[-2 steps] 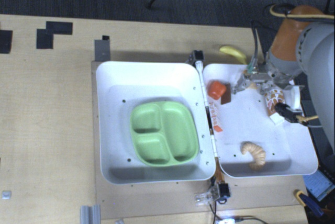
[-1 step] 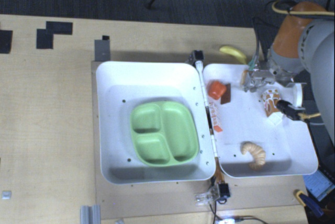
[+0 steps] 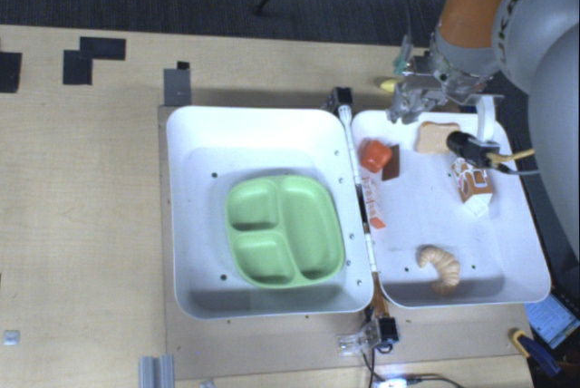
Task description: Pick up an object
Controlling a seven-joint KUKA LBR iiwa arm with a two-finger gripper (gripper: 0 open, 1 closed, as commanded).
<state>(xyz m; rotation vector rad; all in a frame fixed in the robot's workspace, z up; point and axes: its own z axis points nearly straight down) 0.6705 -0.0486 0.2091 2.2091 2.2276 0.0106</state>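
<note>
The right bin [image 3: 507, 273] holds several things. An orange-red block [image 3: 374, 155] lies near its back left corner and a slice of toast [image 3: 436, 138] near its back wall. A small brown and white carton [image 3: 474, 185] sits at the right, and a croissant [image 3: 441, 264] lies near the front. My gripper [image 3: 410, 110] hangs over the bin's back edge, between the block and the toast and a little behind them. Its fingers stand open with nothing between them.
The left bin [image 3: 195, 196] holds a green divided plate [image 3: 284, 228]. A thin red and white item [image 3: 372, 207] lies along the right bin's left wall by the divider. The grey arm comes in from the upper right over the bin's back right corner.
</note>
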